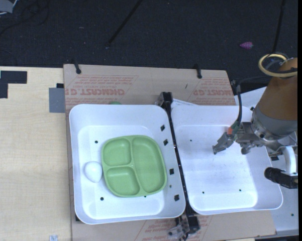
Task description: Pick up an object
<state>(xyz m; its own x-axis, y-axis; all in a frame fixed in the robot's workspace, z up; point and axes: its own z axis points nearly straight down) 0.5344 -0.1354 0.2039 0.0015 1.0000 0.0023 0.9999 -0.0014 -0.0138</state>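
My gripper (222, 145) hangs over the right bin (218, 197), near the middle of its floor, with the arm (279, 104) reaching in from the right side of the view. I can make out a dark tip pointing left and down, but I cannot tell from this angle whether the fingers are apart or together, and I see nothing held there.

What I could pick lies in the left bin (85, 122), across the divider (173, 154) between the two bins. A green plate (133, 165) with three compartments sits flat near that bin's middle, its long axis running roughly from the far edge toward the near edge. A small white egg (93, 171) rests just beside the plate's left rim, close enough that I can't say whether they touch.

So everything lies to the left of my gripper, well apart from it. The plate's right rim is the nearest target; the egg is farther, on the plate's other side. I judge the next move needs a long travel left over the divider before any descent, and the flat plate looks hard to pinch except at its rim.
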